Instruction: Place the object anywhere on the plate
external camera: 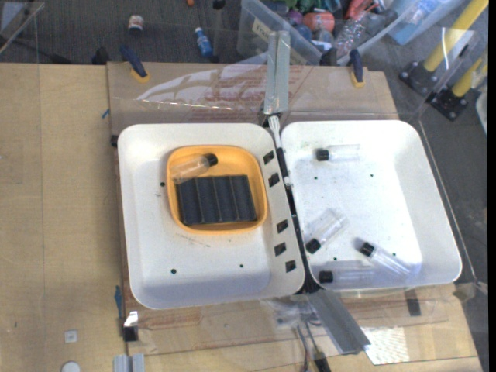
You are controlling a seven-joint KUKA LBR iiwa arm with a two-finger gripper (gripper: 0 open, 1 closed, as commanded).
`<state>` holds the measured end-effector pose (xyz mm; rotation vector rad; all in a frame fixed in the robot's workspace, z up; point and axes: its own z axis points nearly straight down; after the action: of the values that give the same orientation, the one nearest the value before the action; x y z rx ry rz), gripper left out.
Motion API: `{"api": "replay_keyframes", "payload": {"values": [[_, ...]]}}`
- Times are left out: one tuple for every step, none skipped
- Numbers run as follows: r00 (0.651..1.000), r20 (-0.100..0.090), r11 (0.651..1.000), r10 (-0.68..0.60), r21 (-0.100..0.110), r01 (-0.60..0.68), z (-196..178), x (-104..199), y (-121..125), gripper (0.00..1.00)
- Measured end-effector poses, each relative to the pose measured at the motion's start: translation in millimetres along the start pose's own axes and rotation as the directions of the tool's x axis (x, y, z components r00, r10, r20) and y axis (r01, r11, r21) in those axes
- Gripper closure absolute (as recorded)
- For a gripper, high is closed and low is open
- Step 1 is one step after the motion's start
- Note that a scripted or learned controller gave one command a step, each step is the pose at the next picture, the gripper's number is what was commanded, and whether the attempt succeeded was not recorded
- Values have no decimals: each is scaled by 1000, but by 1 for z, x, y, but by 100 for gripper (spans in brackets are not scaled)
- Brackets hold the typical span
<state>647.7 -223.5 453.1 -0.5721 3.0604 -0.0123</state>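
Look at the left bin (147,262) on your tabletop (54,208). An orange plate (260,173) sits near its centre. A black ribbed block (217,200) covers most of the plate's floor. At the plate's 11 o'clock corner lies a clear vial (194,163), on its side, with its black cap pointing toward 3 o'clock. It rests on the plate, just above the block's upper edge and close beside it.

The right bin (411,177) touches the left one along a seam marked by a row of small black tabs (277,202). Four more clear, black-capped vials lie in it:
- one (335,154) toward 11 o'clock
- one (324,231) toward 8 o'clock
- one (381,258) toward 5 o'clock
- one (349,273) against the wall at 6 o'clock

All four are well apart from the plate.

Any print on the vials or tabs is too small for you to read. You cannot tell whether the end effector is spread or pressed together.

Beyond the tabletop, at 12 to 1 o'clock, stands a clear tub (256,22) of coloured items.
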Motion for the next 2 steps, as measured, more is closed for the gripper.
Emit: {"api": "replay_keyframes", "payload": {"values": [[1000, 13, 1000, 4, 6, -4, -14, -1, -1, 100], [1000, 26, 1000, 7, 12, -7, -28, -2, -1, 100]]}}
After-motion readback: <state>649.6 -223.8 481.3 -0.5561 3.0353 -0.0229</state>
